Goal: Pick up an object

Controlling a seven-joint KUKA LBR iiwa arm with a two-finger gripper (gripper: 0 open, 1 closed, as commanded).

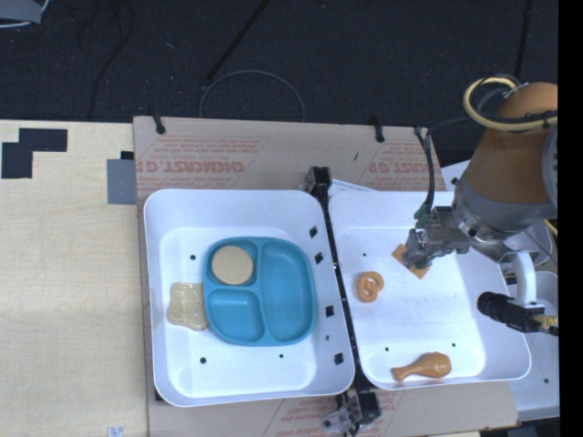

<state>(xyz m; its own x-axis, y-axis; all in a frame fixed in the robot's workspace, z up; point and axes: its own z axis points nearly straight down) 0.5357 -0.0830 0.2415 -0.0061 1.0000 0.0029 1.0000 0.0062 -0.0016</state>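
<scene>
While the grey arm (510, 185) with its orange band reaches in from the right, its pincer (421, 251) hangs low over the back of the right bin (474, 349), tilted down toward a small flat orange-brown piece (410, 262). I cannot tell if the pincer is wide or narrow. Near it lies a knotted brown pretzel (369, 287). A smooth tan drumstick (422, 368) rests by the front wall. Inside the left bin (173, 212) sits a shiny blue plate (260, 291) with three parts; a round tan cookie (231, 265) lies in its back left part. A pale bumpy slice (187, 306) touches the plate's left edge. Both bins stand on the light wood tabletop (64, 280).
</scene>
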